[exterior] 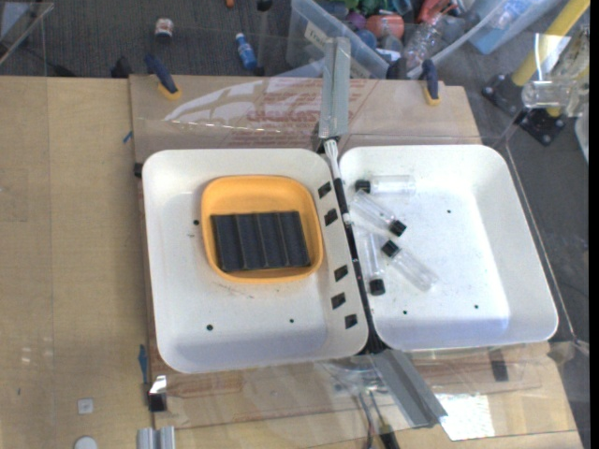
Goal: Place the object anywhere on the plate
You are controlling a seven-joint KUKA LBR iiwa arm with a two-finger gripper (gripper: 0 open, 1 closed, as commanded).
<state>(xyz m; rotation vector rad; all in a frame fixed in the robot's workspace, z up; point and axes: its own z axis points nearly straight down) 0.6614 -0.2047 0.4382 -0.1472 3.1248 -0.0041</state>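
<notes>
We see four clear tubes with black caps (386, 224) lying at mixed angles in the right bin (468, 251); the orange plate (262, 192) holds one black ridged block (261, 241) lying crosswise.

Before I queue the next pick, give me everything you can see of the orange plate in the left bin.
The orange plate is a squarish dish with rounded corners and a raised rim, plastic by its look. It lies flat in the left bin, a little above the bin's middle. A dark ribbed rectangular block lies on it, covering most of its floor and reaching its near rim. None of the clear tubes in the right bin touches it.
</notes>
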